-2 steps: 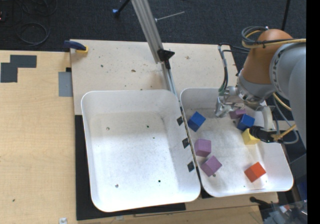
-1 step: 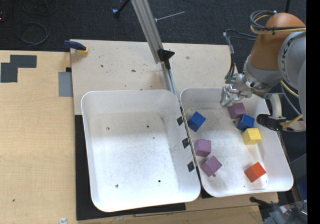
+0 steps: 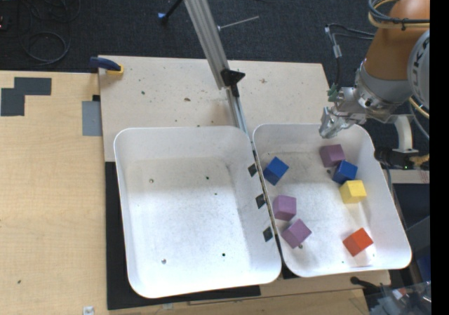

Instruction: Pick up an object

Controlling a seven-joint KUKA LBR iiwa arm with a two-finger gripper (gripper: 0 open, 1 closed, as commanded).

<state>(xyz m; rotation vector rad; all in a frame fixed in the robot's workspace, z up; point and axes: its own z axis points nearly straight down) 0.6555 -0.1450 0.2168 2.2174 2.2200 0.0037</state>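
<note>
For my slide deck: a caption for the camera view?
KUKA arm's gripper hovers above the right bin holding seven coloured blocks, near a purple block.

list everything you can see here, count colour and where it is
bins: 2, white, side by side on the bench, left bin, right bin
purple cubes: 3, right bin, one near the far wall, two near the divider
blue cubes: 2, right bin, one by the divider, one beside the far purple cube
yellow cube: 1, right bin, just below the right blue cube
red cube: 1, right bin, near corner
metal rail: 1, silver, slanting from the top down to the bins
clamp: 1, blue and yellow, far left bench edge
arm: 1, grey and orange, upper right
gripper: 1, above the right bin's far edge
</note>
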